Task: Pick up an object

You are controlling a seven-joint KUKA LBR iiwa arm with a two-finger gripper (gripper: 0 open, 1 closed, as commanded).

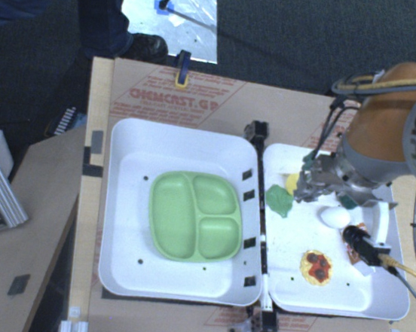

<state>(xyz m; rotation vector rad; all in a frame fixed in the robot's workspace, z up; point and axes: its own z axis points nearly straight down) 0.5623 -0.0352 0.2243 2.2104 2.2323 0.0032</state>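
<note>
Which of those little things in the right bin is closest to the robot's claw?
The small yellow object, partly hidden against the gripper. The green leafy piece lies just below it; the white egg-shaped piece and the pizza-like disc lie farther off.

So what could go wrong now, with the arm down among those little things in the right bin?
The end effector sits low among a yellow piece, a green piece and a white egg, all close together. It may well nudge one aside or catch two at once. The egg looks round, so a knock could roll it off. The arm also hides part of the bin from the camera, so a miss could go unnoticed.
</note>
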